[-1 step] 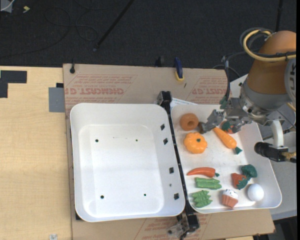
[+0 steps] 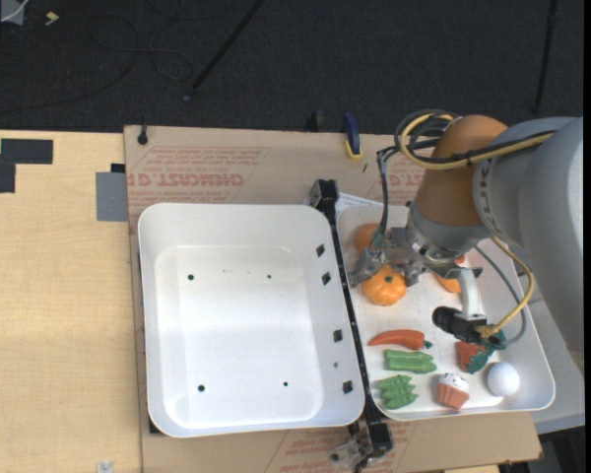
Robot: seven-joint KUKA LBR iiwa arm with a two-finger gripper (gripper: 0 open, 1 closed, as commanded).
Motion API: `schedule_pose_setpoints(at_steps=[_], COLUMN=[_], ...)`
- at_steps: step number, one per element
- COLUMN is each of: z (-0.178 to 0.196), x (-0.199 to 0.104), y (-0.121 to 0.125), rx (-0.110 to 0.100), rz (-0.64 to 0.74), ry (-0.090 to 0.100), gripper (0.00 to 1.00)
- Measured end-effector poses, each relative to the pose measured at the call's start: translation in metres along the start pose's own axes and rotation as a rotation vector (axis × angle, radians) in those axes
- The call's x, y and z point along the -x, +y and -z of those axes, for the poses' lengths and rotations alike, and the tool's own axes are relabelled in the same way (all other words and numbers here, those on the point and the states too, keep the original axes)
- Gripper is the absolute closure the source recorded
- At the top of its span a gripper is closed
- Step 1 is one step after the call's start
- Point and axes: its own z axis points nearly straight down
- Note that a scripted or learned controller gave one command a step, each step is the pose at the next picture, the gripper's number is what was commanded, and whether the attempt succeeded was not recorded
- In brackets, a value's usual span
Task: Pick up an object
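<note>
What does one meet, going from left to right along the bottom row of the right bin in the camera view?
Dark green toy vegetable → small cupcake toy → white egg. All three lie apart, near the right bin front wall.

Toy foods [image 2: 414, 361] lie in the right bin [image 2: 542, 382], beside the left bin [image 2: 158, 264].

1. Left white bin [image 2: 167, 264] sits on a brown cardboard sheet [image 2: 227, 170] with mirrored red print.
2. Blue clamp [image 2: 353, 136] on the cardboard's far edge.
3. Light wood bench [image 2: 49, 313], with black [image 2: 15, 161] and grey [image 2: 109, 195] patches.
4. Dark cables [image 2: 177, 62] behind.
</note>
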Motion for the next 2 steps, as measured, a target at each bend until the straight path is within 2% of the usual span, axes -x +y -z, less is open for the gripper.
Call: schedule_pose_setpoints(at_steps=[1, 2], z=[0.017, 0.092], x=[0.003, -0.025], y=[0.000, -0.004], rx=[0.004, 0.007], rz=[-0.007, -0.001], ry=[-0.001, -0.002], gripper=[1.00, 1.00])
